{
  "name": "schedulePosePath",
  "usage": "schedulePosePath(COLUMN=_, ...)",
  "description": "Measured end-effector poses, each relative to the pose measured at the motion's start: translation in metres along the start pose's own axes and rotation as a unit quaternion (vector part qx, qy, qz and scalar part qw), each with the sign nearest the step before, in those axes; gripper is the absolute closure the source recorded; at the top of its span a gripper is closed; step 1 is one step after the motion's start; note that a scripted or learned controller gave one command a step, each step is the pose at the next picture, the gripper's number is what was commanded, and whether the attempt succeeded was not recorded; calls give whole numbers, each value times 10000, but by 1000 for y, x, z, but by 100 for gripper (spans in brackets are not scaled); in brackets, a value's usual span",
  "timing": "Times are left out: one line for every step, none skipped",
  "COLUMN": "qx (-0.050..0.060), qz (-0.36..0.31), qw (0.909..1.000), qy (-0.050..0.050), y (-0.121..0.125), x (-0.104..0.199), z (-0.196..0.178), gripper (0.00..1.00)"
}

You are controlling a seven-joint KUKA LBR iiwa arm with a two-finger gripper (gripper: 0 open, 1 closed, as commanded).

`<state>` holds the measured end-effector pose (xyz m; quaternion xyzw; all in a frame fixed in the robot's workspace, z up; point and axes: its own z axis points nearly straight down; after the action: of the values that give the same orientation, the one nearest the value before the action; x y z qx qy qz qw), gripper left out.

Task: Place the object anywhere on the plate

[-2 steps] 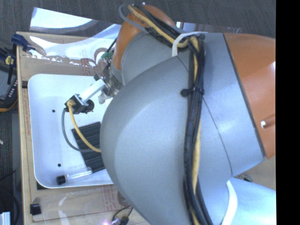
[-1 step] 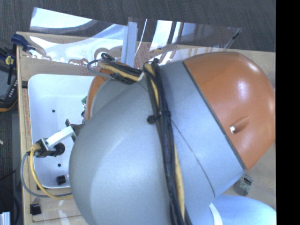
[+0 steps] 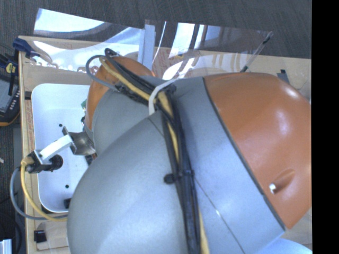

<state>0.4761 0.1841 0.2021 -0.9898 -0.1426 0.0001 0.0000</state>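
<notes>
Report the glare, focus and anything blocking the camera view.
Camera view: the arm sits close to the lens and covers most of the frame, its grey shell soft; bright highlights streak the orange band; strong glare washes the clear panel along the top; the left white bin is evenly lit, with small dark specks.

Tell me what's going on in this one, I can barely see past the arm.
The grey and orange arm reaches in from the right and blocks most of the view, with a cable bundle running along it. It extends over the left white bin. The claw, the plate and the object cannot be made out, so placement cannot be judged from this moment. A small dark item lies near the bin's front edge, too small to identify.
</notes>
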Motion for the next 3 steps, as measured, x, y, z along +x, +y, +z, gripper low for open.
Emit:
schedulePosePath(qx=19, qz=-327, qw=9995, qy=-49, y=15, x=30, z=104, gripper=0)
schedulePosePath(qx=4, qz=-632, qw=9980, qy=-4, y=0, x=124, z=94, gripper=0)
schedulePosePath(qx=25, qz=-2555, qw=9668, qy=-17, y=19, x=154, z=18, gripper=0)
